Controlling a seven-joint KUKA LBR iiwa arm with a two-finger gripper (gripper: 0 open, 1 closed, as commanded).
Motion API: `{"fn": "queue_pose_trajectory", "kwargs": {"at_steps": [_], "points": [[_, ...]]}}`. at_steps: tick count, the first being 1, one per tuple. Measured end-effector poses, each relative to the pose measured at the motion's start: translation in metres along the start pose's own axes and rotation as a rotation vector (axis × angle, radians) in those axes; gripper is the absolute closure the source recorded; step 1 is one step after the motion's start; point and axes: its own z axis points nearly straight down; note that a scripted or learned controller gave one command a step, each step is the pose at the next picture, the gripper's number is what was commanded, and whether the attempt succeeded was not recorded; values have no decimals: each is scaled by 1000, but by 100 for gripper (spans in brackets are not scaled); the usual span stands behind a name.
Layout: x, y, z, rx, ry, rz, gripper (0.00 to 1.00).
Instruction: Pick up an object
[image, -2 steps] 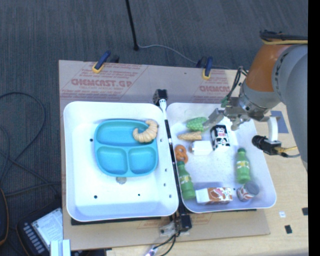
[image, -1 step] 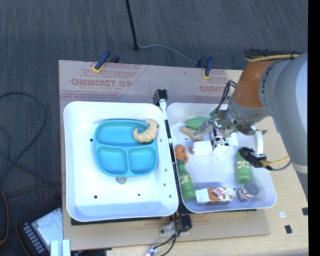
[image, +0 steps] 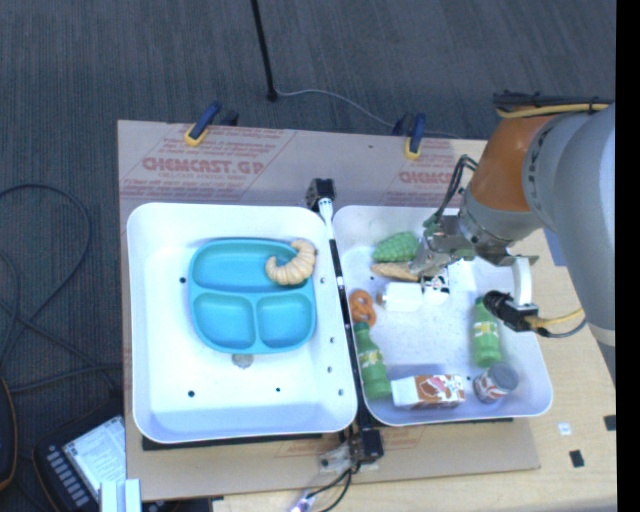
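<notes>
Overhead, brown board (image: 200, 170) w/ clamps, two white bins (image: 160, 300), grey carpet (image: 60, 80)

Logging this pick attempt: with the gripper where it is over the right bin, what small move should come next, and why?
Probably a short straight descent. The gripper hangs in the right bin above the white block, beside the tan food piece and green leafy item, with nothing visibly between its fingers.
</notes>
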Motion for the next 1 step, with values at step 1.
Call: {"fn": "queue_pose_trajectory", "kwargs": {"at_steps": [1], "points": [[0, -1, 1, 3, 0, 0, 0]]}}
